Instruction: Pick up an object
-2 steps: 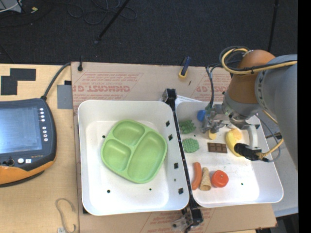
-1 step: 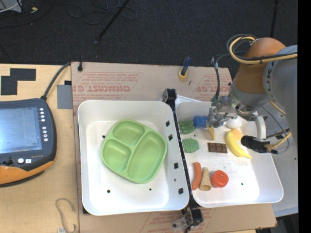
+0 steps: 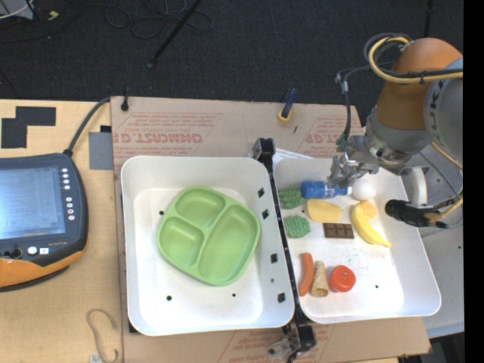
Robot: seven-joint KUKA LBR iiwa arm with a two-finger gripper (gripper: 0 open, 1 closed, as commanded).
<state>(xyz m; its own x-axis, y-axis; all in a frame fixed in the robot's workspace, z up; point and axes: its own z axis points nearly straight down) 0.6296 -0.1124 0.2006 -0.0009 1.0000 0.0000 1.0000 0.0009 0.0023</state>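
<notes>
The right bin (image 3: 412, 293) holds several toy foods. A blue cylinder (image 3: 316, 190) lies near its back left, with a white egg (image 3: 364, 190) just to the right. My gripper (image 3: 344, 177) hangs low over the gap between them, at the cylinder's right end. In front lie a yellow block (image 3: 324, 211), a banana (image 3: 369, 224) and a brown chocolate bar (image 3: 339, 231). Toward the front are a carrot (image 3: 305, 272), an ice cream cone (image 3: 320, 279) and a red tomato (image 3: 342, 278).
Two green bumpy pieces (image 3: 290, 198) (image 3: 296, 226) sit by the divider between the bins. The left bin (image 3: 144, 293) carries a green divided plate (image 3: 209, 234). A tablet (image 3: 38, 203) rests at the far left of the bench.
</notes>
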